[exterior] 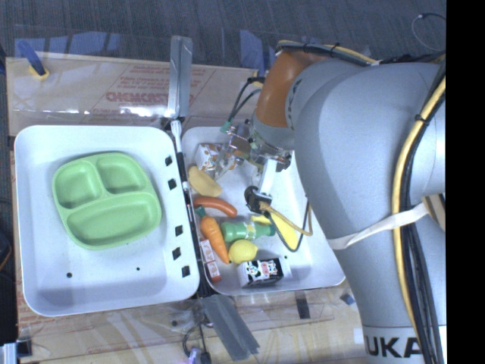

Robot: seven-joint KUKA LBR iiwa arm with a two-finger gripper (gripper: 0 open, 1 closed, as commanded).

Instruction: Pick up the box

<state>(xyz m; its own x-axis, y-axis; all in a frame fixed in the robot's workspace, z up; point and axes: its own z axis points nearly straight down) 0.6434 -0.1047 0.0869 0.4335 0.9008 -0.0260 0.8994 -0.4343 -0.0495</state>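
A small brown-and-white printed box (211, 158) lies in the back left corner of the right bin (322, 268). A second small box (263, 271), black and white, stands at that bin's front edge. My gripper (244, 149) hangs low over the back of the right bin, just right of the brown-and-white box and close to it. The grey arm and its orange band (276, 89) cover the bin's right side. Nothing shows as held.
The right bin also holds a pale potato (202, 181), a red sausage (216, 205), a carrot (214, 237), a green bottle (246, 230), a lemon (242, 251) and a banana (284, 230). A green divided plate (106, 199) lies in the left bin (45, 279).
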